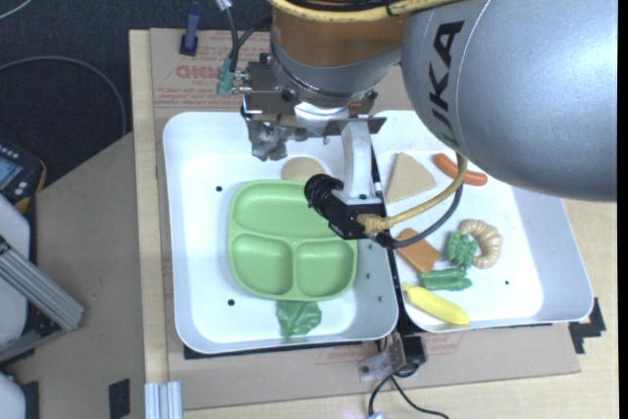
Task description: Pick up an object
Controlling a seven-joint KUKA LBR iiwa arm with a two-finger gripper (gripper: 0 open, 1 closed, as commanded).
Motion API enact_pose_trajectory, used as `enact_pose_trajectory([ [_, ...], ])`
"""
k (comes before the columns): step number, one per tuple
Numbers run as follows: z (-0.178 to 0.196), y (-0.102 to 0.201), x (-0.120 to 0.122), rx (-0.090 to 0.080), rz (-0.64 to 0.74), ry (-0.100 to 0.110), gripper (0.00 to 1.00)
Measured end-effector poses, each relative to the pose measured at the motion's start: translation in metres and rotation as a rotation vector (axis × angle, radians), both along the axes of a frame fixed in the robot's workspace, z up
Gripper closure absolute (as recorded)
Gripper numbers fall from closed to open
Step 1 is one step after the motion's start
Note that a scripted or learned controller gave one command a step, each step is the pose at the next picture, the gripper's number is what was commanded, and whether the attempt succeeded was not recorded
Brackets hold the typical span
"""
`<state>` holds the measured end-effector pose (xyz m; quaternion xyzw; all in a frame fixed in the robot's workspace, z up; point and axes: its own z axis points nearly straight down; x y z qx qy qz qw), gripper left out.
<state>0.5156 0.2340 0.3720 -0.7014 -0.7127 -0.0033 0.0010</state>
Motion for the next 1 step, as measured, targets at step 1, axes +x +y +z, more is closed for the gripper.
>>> enact_pose_trajectory([
  [1, 0.0871, -0.0656, -0.0366, -0.001, -0.020, -0.007, 1.00],
])
